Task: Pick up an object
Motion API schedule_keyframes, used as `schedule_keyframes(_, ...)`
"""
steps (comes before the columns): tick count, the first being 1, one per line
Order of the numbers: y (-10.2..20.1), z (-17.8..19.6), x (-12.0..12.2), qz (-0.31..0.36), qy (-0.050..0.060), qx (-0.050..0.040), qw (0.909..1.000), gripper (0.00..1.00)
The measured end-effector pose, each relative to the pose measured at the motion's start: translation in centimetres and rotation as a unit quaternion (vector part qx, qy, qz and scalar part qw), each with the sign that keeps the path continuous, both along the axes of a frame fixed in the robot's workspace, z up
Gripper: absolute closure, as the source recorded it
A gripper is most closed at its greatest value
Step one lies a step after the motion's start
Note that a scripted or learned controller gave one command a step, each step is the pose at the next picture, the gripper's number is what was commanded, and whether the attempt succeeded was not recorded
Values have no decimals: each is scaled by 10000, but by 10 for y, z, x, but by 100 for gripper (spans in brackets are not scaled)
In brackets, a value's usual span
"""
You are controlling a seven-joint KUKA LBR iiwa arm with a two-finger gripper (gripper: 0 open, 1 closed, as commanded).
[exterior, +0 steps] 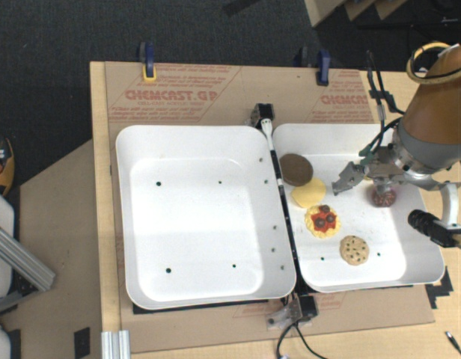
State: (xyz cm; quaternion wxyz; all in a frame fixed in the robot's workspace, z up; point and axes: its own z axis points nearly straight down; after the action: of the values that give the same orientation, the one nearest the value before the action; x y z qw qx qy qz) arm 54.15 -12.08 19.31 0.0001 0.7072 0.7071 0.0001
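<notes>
Tool (365, 176) over right bin (417, 264), far side; grip state impossible to tell. Brown disc (296, 168), yellow piece (309, 194), red-topped piece (322, 221) and cookie (354, 250) inside right bin. Reddish object (382, 195) just beside tool.

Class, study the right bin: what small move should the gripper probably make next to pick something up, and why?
Probably shift toward the yellow piece and lower. The gripper sits beside it in the right bin, and I see nothing between its fingers.
</notes>
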Motion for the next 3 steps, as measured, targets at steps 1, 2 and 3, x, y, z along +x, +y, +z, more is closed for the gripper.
schedule_keyframes(1,13,-112,-36,-15,26,19,10000,0)
schedule_keyframes(2,21,-106,28,17,-37,-10,10000,0)
schedule_keyframes(3,28,-106,67,11,-33,-9,10000,0)
